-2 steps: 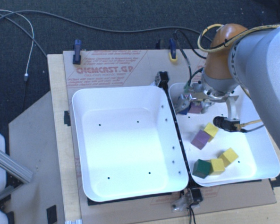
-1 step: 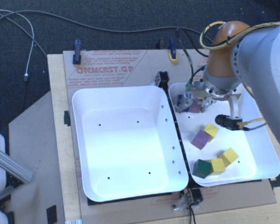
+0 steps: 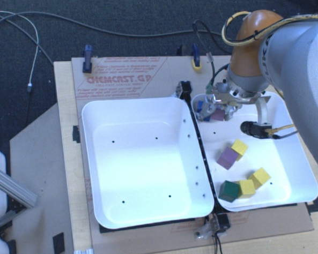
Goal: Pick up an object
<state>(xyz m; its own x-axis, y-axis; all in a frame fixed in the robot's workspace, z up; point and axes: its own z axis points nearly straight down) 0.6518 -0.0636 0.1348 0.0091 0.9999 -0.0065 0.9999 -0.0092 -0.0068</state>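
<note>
Claw (image 3: 216,108) sits low at the far left corner of the right bin (image 3: 297,193), against a purple block (image 3: 218,115); can't tell how far open or whether it actually grips it. That block is small, mauve, partly hidden. Loose in the right bin: 3 yellow blocks (image 3: 239,147) (image 3: 261,176) (image 3: 247,188), 1 purple block (image 3: 227,158), 1 green block (image 3: 229,191). 2 white bins on the bench (image 3: 69,156), left bin (image 3: 145,162) alongside

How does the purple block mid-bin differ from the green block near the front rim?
The purple cube-shaped block touches a yellow block on its far side; the dark green cube-shaped block touches another yellow block on its right. Purple sits mid-bin, green by the front rim. Both are similar-sized cubes in the right white bin.
</note>
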